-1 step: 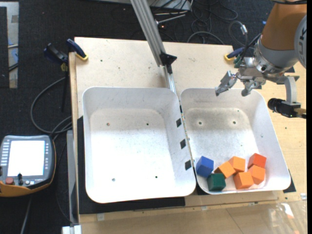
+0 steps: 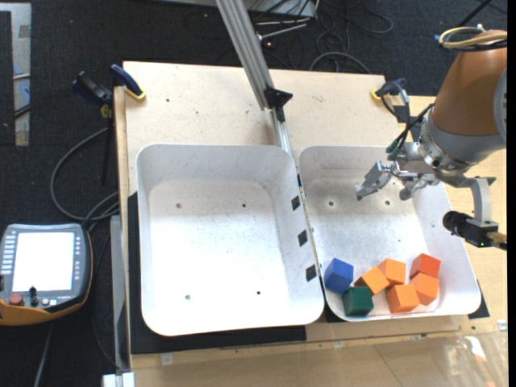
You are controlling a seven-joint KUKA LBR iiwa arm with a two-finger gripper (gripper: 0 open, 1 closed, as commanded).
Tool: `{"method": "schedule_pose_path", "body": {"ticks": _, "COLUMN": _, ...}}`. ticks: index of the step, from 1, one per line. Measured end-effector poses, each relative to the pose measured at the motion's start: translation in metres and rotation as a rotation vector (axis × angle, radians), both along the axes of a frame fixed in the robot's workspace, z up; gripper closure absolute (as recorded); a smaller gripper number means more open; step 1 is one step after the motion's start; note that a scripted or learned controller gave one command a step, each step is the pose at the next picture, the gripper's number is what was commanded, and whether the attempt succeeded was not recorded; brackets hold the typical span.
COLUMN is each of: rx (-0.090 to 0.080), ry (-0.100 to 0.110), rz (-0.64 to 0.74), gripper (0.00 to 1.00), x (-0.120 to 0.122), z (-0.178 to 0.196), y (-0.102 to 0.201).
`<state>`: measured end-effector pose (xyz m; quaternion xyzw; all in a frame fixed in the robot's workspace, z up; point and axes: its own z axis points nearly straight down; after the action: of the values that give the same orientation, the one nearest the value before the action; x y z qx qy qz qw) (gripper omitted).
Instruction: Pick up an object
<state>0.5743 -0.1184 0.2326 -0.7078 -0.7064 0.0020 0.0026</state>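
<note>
Task status: not started, judging by layout. Gripper (image 2: 387,182) over the far part of the right bin (image 2: 355,168), well apart from the blocks; finger state impossible to tell, nothing visibly held. Remaining: descent, grasp, lift. Candidate objects clustered at the bin's near edge: blue cube (image 2: 339,274), green cube (image 2: 358,301), several orange blocks (image 2: 403,285). Matte, hard-edged, foam- or wood-like faces. Bins: smooth white shallow moulded trays, rounded corners. Left bin (image 2: 218,240) alongside.

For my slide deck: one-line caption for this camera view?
KUKA arm's gripper hovers over the right bin, away from the blue, green and orange blocks.
</note>
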Motion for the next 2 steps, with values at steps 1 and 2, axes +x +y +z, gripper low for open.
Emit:
{"method": "schedule_pose_path", "body": {"ticks": 1, "rx": -0.001, "ry": -0.003, "rz": 0.000, "gripper": 0.00, "x": -0.008, "z": -0.036, "y": -0.014}}
{"method": "schedule_pose_path", "body": {"ticks": 2, "rx": -0.001, "ry": -0.006, "rz": 0.006, "gripper": 0.00, "x": 0.018, "z": -0.068, "y": -0.002}}
